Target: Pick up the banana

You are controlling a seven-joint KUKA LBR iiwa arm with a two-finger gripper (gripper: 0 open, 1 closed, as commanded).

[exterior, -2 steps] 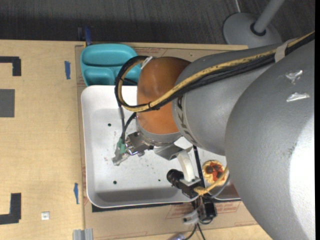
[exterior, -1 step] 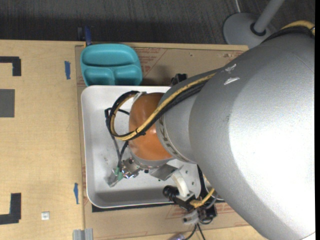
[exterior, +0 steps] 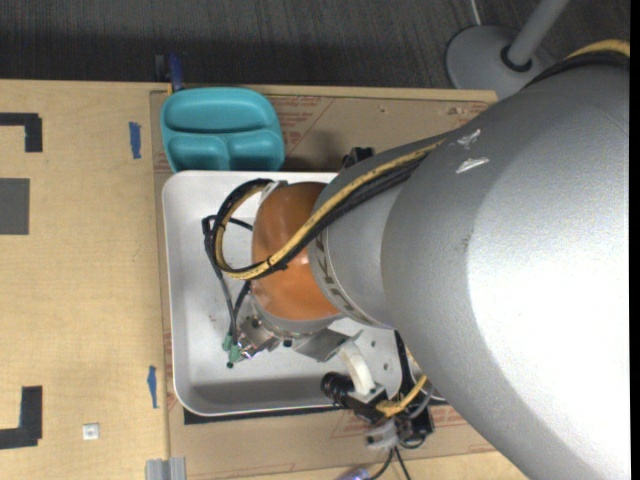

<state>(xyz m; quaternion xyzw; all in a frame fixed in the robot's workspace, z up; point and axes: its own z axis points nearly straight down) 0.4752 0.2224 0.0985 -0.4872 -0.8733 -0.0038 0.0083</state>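
Banana unseen beneath the grey arm [exterior: 500, 268] lowered over the white bin [exterior: 190, 268] below the teal tray [exterior: 222, 128]; grip state cannot be told, so an empty closure is risked.

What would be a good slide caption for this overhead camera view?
Grey arm with an orange band reaching down into a white bin, a teal tray beside it.

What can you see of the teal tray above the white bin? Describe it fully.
The teal tray looks like moulded plastic with rounded corners and shallow hollows: one wide across its far side, two smaller ones nearer the bin. It lies flat on the cardboard-covered bench, against the far rim of the white bin.
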